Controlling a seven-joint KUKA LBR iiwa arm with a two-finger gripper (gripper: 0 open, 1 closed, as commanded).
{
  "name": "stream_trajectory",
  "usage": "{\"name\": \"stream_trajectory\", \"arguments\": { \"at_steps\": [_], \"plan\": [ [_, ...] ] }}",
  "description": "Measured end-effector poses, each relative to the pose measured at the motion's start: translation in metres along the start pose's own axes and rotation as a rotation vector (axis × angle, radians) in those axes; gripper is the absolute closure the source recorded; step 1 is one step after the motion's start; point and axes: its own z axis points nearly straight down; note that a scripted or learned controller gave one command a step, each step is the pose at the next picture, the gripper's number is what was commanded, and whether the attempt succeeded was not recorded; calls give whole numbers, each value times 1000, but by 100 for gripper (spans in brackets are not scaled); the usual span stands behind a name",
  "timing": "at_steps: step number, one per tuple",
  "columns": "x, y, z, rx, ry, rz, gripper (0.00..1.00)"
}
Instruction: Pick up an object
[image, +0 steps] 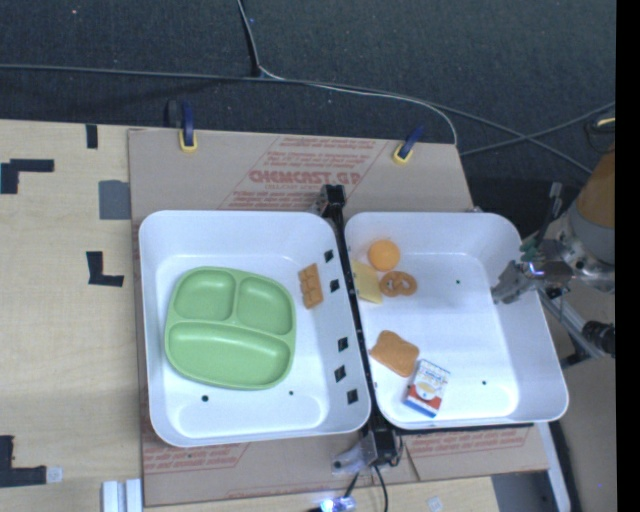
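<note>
In the right bin (480, 330) lie an orange ball (383, 254), a yellow cheese slice (366, 285), a brown pretzel (398, 284), a piece of toast (395, 353) and a small white carton with red and blue print (427, 387). A small brown cracker (311, 285) rests in the left bin (200, 240) beside a green divided plate (231, 327). My gripper (512, 280) hangs over the right bin's right rim, far from all the objects, with nothing visibly in it.
Black clips run along the divider between the two bins (345, 330). The bins sit on a cardboard sheet (300, 170) clamped at the back. Cables cross the dark floor behind.
</note>
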Motion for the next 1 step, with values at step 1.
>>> {"name": "stream_trajectory", "arguments": {
  "at_steps": [1],
  "plan": [
    [0,1,-53,-2,-1,-1,100]
  ]
}}
